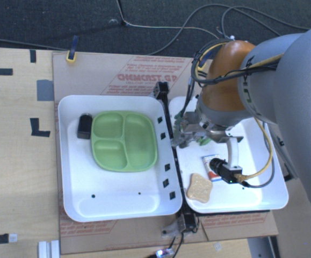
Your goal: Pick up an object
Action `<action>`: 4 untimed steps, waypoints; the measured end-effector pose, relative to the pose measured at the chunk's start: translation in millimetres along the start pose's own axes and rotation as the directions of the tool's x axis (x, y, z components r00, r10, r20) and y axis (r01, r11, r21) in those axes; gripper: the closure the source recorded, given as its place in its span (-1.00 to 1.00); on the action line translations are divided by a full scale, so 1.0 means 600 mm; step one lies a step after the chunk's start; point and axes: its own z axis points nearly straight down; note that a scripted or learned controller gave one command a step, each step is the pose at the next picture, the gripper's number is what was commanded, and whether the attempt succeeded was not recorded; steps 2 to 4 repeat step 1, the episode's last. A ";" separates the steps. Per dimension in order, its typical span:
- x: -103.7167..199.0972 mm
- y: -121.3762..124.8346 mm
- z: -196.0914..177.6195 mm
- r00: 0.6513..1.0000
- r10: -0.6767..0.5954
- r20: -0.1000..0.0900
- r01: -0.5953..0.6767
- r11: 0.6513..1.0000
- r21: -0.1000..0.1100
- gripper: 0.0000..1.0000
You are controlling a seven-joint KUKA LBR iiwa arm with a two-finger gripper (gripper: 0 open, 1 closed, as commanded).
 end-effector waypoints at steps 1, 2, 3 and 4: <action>0.101 0.019 -0.003 1.000 0.000 0.001 0.000 1.000 -0.001 1.00; 0.101 0.019 -0.003 1.000 0.000 0.001 0.000 1.000 -0.001 1.00; 0.101 0.019 -0.003 1.000 0.000 0.001 0.000 1.000 -0.001 1.00; 0.101 0.019 -0.003 1.000 0.000 0.001 0.000 1.000 -0.001 1.00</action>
